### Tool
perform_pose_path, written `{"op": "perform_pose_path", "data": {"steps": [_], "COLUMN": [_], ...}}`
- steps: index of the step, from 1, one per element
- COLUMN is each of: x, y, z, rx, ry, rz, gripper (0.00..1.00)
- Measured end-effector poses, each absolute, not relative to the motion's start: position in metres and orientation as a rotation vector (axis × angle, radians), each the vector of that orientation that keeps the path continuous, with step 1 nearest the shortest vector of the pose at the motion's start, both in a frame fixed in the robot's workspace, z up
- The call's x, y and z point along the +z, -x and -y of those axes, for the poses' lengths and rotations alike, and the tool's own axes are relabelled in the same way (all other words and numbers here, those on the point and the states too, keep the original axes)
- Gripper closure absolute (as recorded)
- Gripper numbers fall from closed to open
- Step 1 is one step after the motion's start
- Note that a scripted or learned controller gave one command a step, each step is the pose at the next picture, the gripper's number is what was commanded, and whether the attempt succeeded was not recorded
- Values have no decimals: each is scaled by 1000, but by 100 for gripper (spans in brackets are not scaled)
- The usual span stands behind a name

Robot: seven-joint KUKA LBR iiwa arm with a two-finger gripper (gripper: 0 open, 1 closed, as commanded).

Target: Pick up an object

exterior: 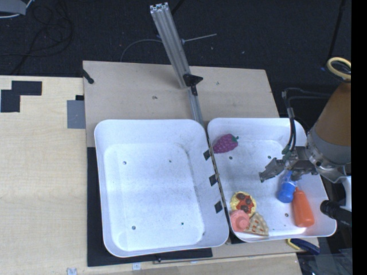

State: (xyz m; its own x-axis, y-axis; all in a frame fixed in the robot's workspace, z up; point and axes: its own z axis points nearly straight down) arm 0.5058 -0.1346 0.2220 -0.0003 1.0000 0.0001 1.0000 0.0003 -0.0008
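Observation:
My gripper (288, 173) hangs over the right half of the right bin (258, 128), with the arm coming in from the right. Its two dark fingers are spread apart, so it is open and holds nothing. Just below it lies a blue object (285, 192), and an orange bottle-shaped toy (303, 208) lies against that object's right side. A purple bunch of grapes (225, 143) rests near the bin's upper left corner. Toy foods sit at the lower left: a yellow piece with dark topping (243, 201), a pink round piece (240, 220) and a waffle-patterned wedge (259, 227).
The left bin (114, 136) stands beside the right one, joined by black clips (213, 179) along the shared wall. A metal rail (175, 44) slants up behind the bins. A cable (293, 132) loops down near my wrist.

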Motion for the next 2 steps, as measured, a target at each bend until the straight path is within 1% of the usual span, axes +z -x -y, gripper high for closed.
{"op": "perform_pose_path", "data": {"steps": [1,2], "x": [176,133], "y": [-510,-508], "z": [141,137], "rx": [4,4], "ry": [2219,2218], "rz": [2219,2220], "gripper": [0,0]}}
